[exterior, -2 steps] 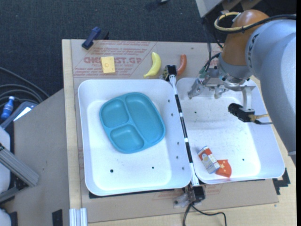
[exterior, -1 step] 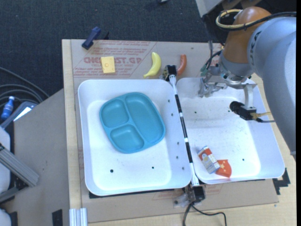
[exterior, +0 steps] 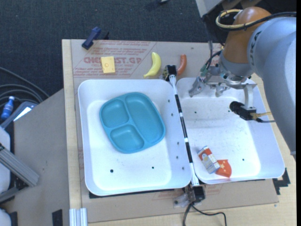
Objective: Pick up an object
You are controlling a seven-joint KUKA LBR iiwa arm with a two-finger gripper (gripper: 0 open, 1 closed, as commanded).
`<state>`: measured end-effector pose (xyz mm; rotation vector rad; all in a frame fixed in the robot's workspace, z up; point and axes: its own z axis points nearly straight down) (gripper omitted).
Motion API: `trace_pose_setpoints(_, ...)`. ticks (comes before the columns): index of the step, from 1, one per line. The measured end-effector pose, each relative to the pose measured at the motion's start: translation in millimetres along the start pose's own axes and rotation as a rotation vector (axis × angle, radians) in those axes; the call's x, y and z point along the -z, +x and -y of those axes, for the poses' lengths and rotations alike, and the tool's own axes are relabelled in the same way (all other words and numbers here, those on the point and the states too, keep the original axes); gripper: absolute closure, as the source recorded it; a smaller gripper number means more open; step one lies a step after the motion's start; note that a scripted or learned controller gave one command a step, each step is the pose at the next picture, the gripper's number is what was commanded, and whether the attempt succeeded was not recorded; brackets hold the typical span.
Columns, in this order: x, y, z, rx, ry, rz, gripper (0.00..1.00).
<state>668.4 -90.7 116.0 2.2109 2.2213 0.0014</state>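
Orange-red packet [exterior: 214, 163] | well below gripper [exterior: 207, 85], near right bin [exterior: 244, 140] front edge | grip state — cannot tell | likely light, crinkly, slippery — pinch across its narrow middle

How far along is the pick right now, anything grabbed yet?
Nothing looks done: no object shows at the gripper, which sits over the far end of the right bin. In hand: positioning only. Left: reach a target, such as the orange and white packet at that bin's near end or the blue divided plate in the left bin, and lift it.
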Motion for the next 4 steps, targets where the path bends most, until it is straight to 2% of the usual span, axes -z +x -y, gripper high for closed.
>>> trace_pose_setpoints(1, 11, 0, -1, 0.001, -0.003, 0.002, 1.00)
trace_pose_setpoints(2, 10, 0, -1, 0.001, -0.002, 0.001, 0.00)
trace_pose_setpoints(3, -32, -8, 42, -0.005, 0.009, -0.005, 0.00)
trace_pose_setpoints(4, -31, 0, 10, -0.004, 0.004, -0.004, 0.00)
